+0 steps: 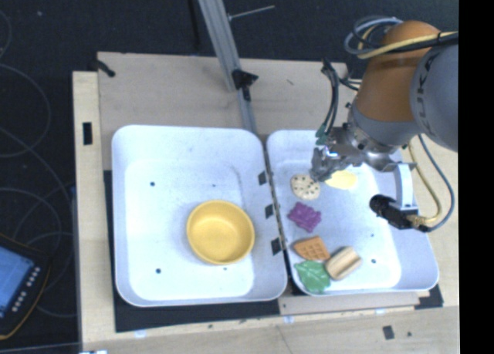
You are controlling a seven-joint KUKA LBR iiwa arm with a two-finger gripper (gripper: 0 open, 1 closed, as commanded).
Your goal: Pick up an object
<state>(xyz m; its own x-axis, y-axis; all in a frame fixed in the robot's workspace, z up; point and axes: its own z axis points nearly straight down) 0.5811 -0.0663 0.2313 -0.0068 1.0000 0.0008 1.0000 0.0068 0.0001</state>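
Over the right bin (386,268) your pincer (324,161) hangs low, just above the cookie (306,187) and beside a yellow piece (344,180); whether it is open or gripping anything, you cannot tell. Centre on the cookie alone before closing, so the neighbouring purple block (304,216) stays unbumped

wooden bench (170,90) under two white bins (147,152)
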